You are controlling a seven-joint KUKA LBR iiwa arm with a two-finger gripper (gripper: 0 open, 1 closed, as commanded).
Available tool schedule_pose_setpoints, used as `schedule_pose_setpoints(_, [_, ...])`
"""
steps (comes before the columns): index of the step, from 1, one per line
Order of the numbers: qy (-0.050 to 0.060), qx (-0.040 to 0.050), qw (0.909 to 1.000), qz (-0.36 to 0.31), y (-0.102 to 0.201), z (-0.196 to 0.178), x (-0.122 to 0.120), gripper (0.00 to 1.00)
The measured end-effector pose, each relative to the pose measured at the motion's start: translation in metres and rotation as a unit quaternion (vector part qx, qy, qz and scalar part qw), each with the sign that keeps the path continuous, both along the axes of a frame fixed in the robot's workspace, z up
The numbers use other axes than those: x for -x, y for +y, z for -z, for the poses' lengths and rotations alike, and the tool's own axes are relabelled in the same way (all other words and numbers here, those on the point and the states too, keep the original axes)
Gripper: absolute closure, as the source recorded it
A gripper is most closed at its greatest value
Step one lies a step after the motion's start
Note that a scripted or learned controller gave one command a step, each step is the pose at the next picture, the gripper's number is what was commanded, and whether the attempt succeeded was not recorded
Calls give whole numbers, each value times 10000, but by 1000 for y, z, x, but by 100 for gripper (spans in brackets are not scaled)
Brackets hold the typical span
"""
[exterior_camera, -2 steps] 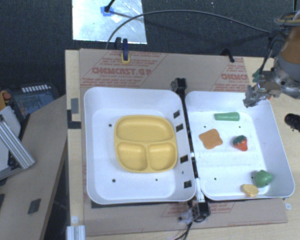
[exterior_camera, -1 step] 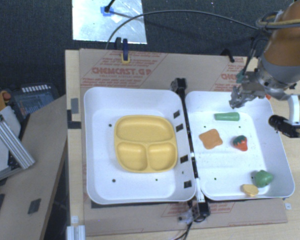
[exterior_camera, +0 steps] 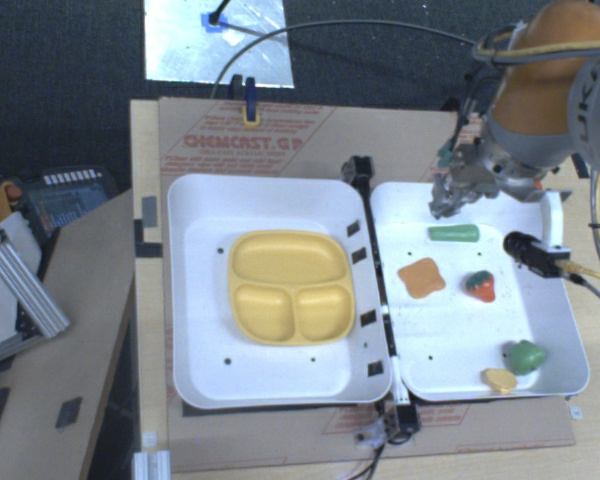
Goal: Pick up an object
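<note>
Hovering over the far end of the right bin (exterior_camera: 565, 363), the arm (exterior_camera: 540, 78) hangs its gripper (exterior_camera: 446, 204) just above and beside the green stick (exterior_camera: 453, 233), likely lining up a grab; whether the claw is apart or together, I cannot tell. Left bin (exterior_camera: 195, 368) carries the yellow tray (exterior_camera: 290, 286), out of the way. Loose pieces lie spread for easy picking: stick, a short smooth green rod lying flat, then orange slab (exterior_camera: 421, 277), green lump (exterior_camera: 526, 355), red piece (exterior_camera: 481, 285), yellow bit (exterior_camera: 499, 379).
</note>
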State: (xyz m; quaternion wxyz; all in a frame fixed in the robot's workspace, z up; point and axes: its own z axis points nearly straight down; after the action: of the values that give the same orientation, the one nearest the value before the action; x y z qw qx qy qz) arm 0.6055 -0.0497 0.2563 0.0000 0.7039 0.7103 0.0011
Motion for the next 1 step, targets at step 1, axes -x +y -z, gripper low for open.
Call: schedule_pose_setpoints(1, [5,-4,10000,-8,60,1,5,100])
